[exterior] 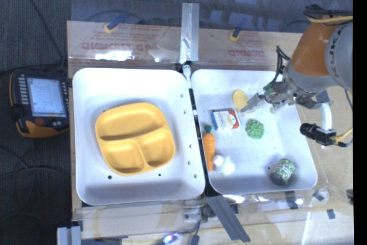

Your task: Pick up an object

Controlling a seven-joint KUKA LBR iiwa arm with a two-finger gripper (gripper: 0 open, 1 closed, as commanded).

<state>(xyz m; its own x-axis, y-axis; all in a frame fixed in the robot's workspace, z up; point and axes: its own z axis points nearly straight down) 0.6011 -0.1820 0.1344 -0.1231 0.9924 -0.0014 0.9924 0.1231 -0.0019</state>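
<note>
My gripper (250, 104) reaches into the right bin (298, 135) from the right, low over its upper middle. Its tip lies just right of a small yellow object (238, 98) and above a green bumpy ball (255, 128). A small white, red and blue carton (225, 119) lies to the left of the tip. An orange carrot (209, 146) rests along the bin's left wall, with a white object (225, 166) below it. A green-labelled can (282, 171) lies on its side in the lower right corner. I see nothing held in the gripper.
The left bin (86, 123) holds a yellow divided tray (135, 136). A teach pendant (39, 102) sits on the floor to the left. The arm's orange band (312, 51) and cables hang over the right bin's right edge.
</note>
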